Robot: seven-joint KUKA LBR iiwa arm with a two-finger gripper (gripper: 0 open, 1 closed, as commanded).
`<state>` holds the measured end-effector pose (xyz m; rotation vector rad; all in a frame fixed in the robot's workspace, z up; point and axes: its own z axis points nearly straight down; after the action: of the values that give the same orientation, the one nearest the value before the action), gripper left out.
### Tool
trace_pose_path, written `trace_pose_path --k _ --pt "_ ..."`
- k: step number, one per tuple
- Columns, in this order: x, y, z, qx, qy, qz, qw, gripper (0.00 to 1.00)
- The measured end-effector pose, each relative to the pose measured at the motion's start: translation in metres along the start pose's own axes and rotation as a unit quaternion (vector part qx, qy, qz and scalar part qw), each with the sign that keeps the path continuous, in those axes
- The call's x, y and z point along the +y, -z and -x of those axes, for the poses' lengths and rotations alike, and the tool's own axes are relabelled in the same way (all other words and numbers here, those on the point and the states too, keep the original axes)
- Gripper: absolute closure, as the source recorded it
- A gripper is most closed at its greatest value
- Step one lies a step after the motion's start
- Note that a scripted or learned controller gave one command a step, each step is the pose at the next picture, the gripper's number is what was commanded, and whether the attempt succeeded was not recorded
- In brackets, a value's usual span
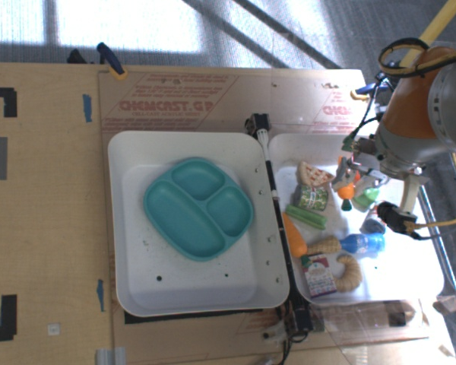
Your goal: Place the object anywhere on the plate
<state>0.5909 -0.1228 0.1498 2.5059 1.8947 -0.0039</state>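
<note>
Tool (355, 179) low over right bin's toys (319, 226) — grip state: cannot tell; teal plate (198, 207) lies well left, in the other bin.

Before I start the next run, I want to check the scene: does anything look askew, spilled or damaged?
Nothing looks spilled or damaged. The teal three-compartment plastic plate lies flat but turned at an angle in the left white bin. The small toy food items lie jumbled in the right white bin, beneath the hand.
</note>
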Motion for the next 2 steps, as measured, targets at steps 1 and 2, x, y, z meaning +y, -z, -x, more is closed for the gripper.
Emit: trace_pose_path --k 1,2 --pt "-0.082 0.035 -0.045 0.003 -0.051 -0.003 0.9987 1.00" --pt "-0.134 0.127 -0.070 0.003 -0.067 0.002 0.9977 1.00"
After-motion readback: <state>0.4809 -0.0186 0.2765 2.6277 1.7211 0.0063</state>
